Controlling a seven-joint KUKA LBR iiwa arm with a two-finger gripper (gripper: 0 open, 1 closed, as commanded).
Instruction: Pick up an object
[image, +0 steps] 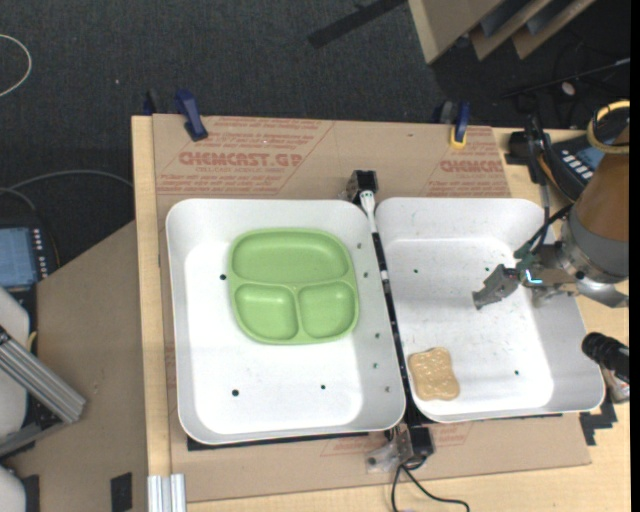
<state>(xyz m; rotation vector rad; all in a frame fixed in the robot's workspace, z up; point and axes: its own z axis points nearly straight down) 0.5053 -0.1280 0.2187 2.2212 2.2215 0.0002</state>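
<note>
A tan, flat cookie-like object (434, 375) lies in the near left corner of the right bin (455, 225). My gripper (495, 287) hangs over the right side of that bin, up and to the right of the tan object and well apart from it. Nothing shows between its fingers. A green three-compartment plate (294, 285) rests in the left bin (270, 395).
Both bins sit side by side on a cardboard-covered bench (300, 150). Blue and yellow clamps (190, 113) hold the board at the back edge. A black fitting (362, 186) sits at the back between the bins. Cables hang at the front edge.
</note>
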